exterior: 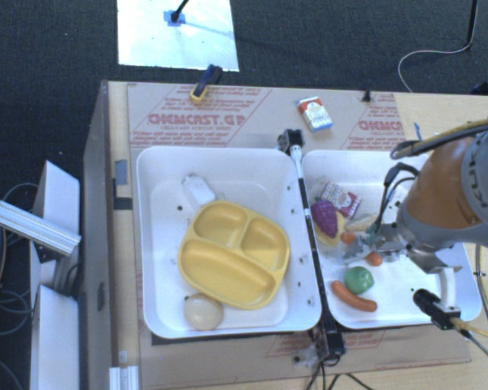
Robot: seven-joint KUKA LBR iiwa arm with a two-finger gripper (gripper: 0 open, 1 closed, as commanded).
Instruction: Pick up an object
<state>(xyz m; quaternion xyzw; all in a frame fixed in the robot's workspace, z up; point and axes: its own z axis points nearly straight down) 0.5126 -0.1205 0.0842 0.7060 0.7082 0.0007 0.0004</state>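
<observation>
Green ball beside sausage, right bin

You are looking at a bright, evenly lit, slightly soft scene: the two shallow white plastic bins are washing out, and a pale floor sheet is glaring.
</observation>
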